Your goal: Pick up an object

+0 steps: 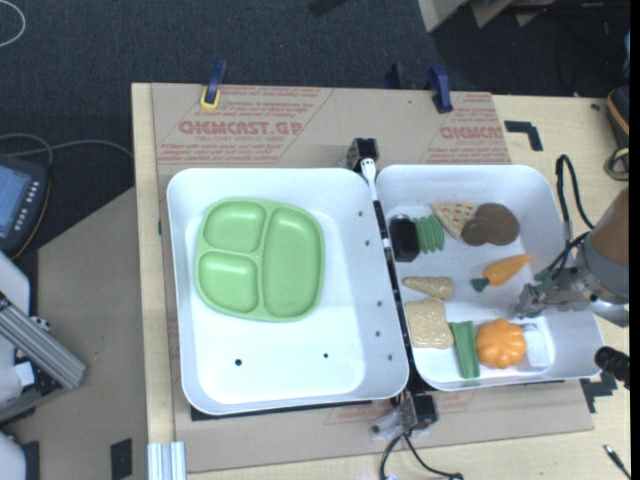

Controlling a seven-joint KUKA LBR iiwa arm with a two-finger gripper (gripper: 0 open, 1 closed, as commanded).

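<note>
Pumpkin: small orange toy, lay near the front of the right bin, just below the gripper; judged light, hard and smooth, so it could roll or slip out of a pinch; best taken across its widest part, from above.

Carrot: orange toy with a green end, lay at a slant just up and left of the gripper; judged light and stiff, narrow enough to close on across its middle; probably the easiest pick from where the arm stood.

Gripper: hung low over the right side of the right bin, between carrot and pumpkin, with nothing seen between its fingers; whether they stood apart or together could not be told at this size.

Green stick: lay touching the pumpkin's left side; likely to be nudged if the fingers came down on that side.

Pale slab: flat, beside the green stick; judged hard to get under.

Pale wedge: just above the slab, well clear of the gripper.

Brown lump and waffle-like piece: lay together at the back of the bin, apart from the carrot.

Black and green piece: close against the bin's left wall; poor room for fingers there.

Left bin: held a green divided plate, no part of this reach.

Worktop: cardboard-covered, bore both bins.
</note>
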